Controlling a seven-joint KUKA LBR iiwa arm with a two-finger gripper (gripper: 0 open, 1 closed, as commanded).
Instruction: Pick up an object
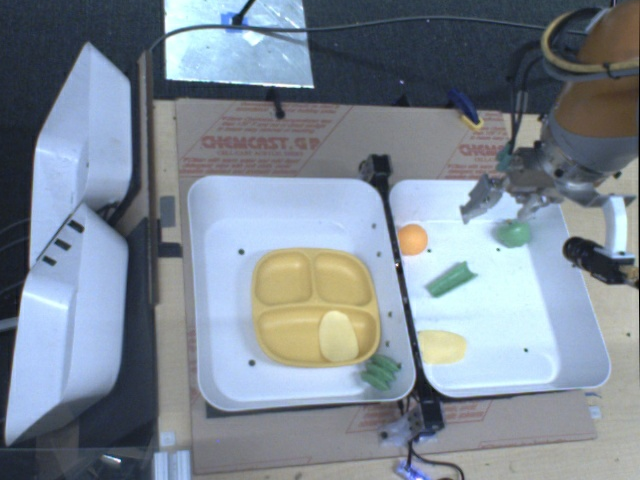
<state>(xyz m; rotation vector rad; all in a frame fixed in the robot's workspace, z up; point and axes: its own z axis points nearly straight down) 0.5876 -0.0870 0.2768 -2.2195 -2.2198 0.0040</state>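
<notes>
**Operator:** Report the state of the hand and the position of the candidate object.

**Technician:** The arm [590, 98] enters from the right of the camera view and holds the hand [505, 200] over the rear part of the right bin [570, 368]. The fingers [478, 200] stand apart, and nothing lies between them. The nearest item is a small green round object [516, 233], which rests on the bin floor just beside and below the hand, apart from the fingers.

**Operator:** List the other items.

**Technician:** The right bin also carries an orange ball [412, 238] close to the divider, a green elongated piece [450, 279] lying at a slant near the middle, and a flat pale-yellow piece [441, 346] toward the front. The left bin [215, 298] carries a yellow sectioned tray [275, 313] with a pale-yellow oval [338, 336] in its front compartment. A green ridged item [381, 371] lies beside the tray's front right corner.

**Operator:** State the handling properties of the green round object.

**Technician:** It looks like a light toy piece, probably hard plastic with a smooth skin. Judged risk: a rounded, slick form can roll or squirt out if the fingers close off centre.

**Operator:** Recommended grip point?

**Technician:** Straddle the widest part of the body, one finger on each side, and descend close to the bin floor before closing. Moderate force should suffice; the item does not appear fragile. The surface under the bins plays no part in the grasp.
</notes>
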